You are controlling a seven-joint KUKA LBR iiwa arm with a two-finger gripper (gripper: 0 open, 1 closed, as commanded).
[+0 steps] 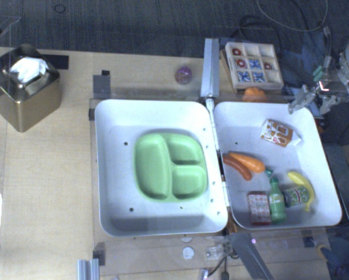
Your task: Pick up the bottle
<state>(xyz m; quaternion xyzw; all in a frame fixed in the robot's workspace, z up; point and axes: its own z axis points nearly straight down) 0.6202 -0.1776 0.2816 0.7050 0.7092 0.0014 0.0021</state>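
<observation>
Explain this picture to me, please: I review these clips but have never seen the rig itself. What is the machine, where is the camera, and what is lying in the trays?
The single camera sits above a wooden bench and looks down at a slant. The machine is a robot arm coming in from the right; its gripper, the part that grasps, is at the upper right, above the far rim of the right bin, with nothing seen between its fingers.

Two shallow white bins sit side by side. The left bin holds a green divided plate. The right bin holds the bottle, green and lying near the front, which the arm is meant to pick up. Around it are a small can, a banana, a carrot and a sausage, and farther back a small carton.

Whether the gripper is open or shut is unclear.
</observation>
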